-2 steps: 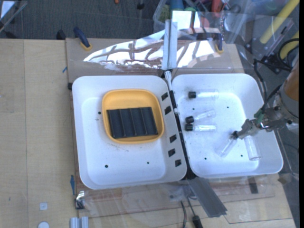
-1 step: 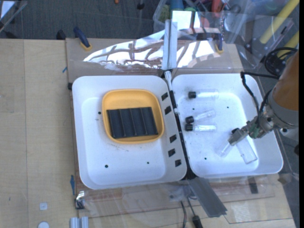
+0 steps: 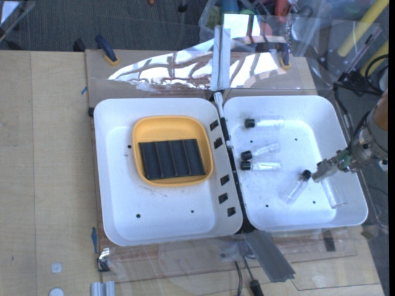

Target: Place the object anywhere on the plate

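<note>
Two shallow white bins side by side: left bin (image 3: 117, 214) holding a square yellow plate (image 3: 141, 131) with a dark ribbed rectangular insert (image 3: 171, 159) at its middle; right bin (image 3: 345, 208) scattered with clear plastic test tubes, most black-capped. Low over the right bin's right-hand part, a slim metallic two-finger gripper (image 3: 313, 176), reaching in from the right. Touching or just beside its tip, a clear black-capped tube (image 3: 295, 190), cap nearest the tip, long axis slanting down and to the left. Whether that tube sits between the gripper's tips: impossible to tell, too small and blurred. Other tubes: one near the bin's top (image 3: 264, 123), two near the divider (image 3: 259, 148) (image 3: 261, 164), one just right of the gripper (image 3: 333, 195). Plate well apart, leftward across the divider; probably still at the picking stage, nothing yet on the plate but the insert
</note>
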